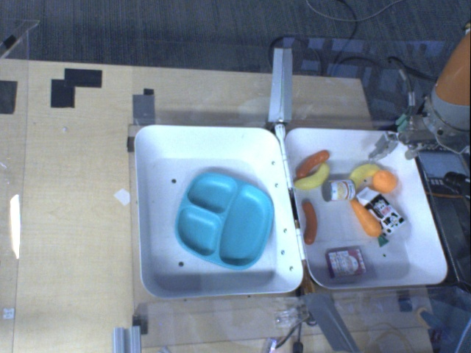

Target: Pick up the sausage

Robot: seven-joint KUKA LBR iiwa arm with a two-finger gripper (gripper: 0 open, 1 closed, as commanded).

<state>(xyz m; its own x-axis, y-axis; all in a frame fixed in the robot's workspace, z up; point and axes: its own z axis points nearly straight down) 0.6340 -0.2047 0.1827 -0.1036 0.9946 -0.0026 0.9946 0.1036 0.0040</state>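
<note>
The arm is cut off by the right edge; the pincer's grip is unclear.

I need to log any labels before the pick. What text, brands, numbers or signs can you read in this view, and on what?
No text reads clearly in this view.
Small can: has a label, too blurred to read.
Black-and-white box: bold pattern, no legible words.
Maroon packet: pale print, too small to read.
Black patches on the bench: plain shapes, no writing.
</note>
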